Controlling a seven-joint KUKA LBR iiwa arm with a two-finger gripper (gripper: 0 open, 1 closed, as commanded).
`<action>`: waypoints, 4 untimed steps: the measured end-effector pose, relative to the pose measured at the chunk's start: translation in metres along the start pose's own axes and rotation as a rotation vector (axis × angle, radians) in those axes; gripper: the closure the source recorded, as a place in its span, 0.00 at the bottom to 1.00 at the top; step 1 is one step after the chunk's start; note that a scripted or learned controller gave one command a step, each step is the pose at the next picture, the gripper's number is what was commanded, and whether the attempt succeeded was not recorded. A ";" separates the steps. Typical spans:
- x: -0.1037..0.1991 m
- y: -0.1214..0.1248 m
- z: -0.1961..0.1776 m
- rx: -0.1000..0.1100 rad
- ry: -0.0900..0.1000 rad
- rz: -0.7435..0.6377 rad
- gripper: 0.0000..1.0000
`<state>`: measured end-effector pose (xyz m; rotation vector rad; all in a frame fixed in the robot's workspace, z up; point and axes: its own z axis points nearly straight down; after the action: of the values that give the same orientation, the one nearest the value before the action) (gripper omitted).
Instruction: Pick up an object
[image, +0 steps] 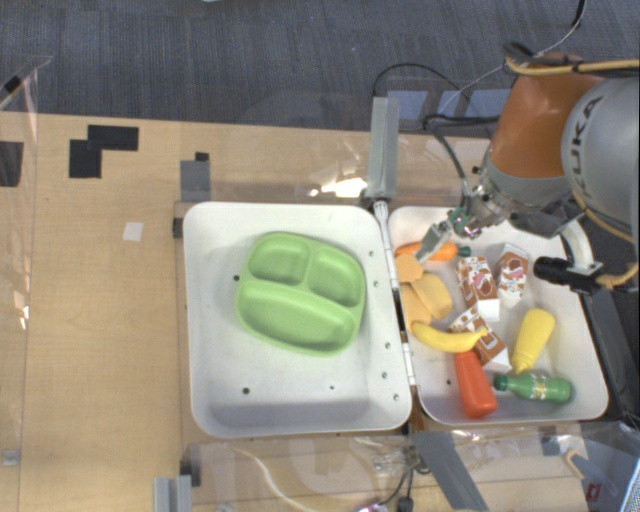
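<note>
the gripper (447, 232) hangs over the right bin (590, 395), fingers apart and grasping nothing. just below it lies an orange carrot (440, 251).

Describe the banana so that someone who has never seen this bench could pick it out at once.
Start at the right-hand white bin, the one crowded with toy food, not the bin holding the green divided plate. Near that bin's left side, the banana lies crosswise just above the orange bottle. It is the only curved yellow piece; the yellow bottle to its right is straight and stubby.
</note>
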<state>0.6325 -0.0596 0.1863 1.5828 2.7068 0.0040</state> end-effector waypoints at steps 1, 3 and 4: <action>-0.058 0.001 0.074 0.001 0.000 -0.018 0.00; -0.011 -0.004 -0.002 -0.001 0.000 0.104 1.00; 0.026 -0.033 -0.003 0.001 0.002 0.178 1.00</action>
<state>0.5908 -0.0535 0.1888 1.8189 2.5571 0.0047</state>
